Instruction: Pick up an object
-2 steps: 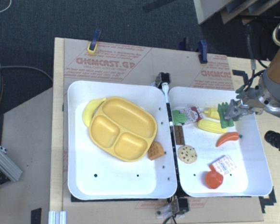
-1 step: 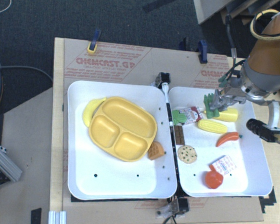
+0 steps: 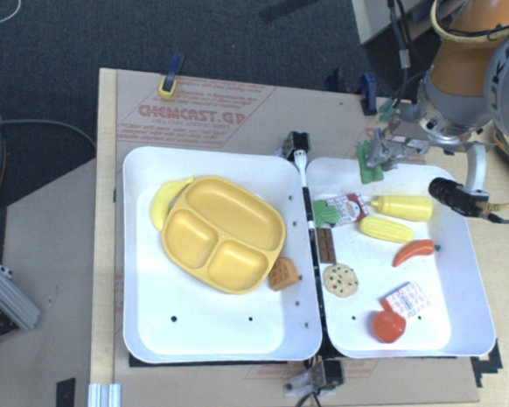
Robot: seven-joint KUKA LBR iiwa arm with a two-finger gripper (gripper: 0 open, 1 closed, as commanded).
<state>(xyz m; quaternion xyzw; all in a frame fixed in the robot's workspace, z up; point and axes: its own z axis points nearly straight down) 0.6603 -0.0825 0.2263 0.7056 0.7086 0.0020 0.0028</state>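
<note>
The claw point(image 3: 379, 161) seems clenched on 1 small green object point(image 3: 368, 170), raised above the right bin's point(image 3: 472, 286) far edge.

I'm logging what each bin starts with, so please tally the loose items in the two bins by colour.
Yellow: 4, namely divided tray, plate under it, mustard bottle, corn cob
Red or orange: 2, namely tomato, chilli pepper
Brown: 3, namely cookie, chocolate bar, bread piece
Mixed-colour packets: 2, namely green-red, white-red
Total: 11
</note>
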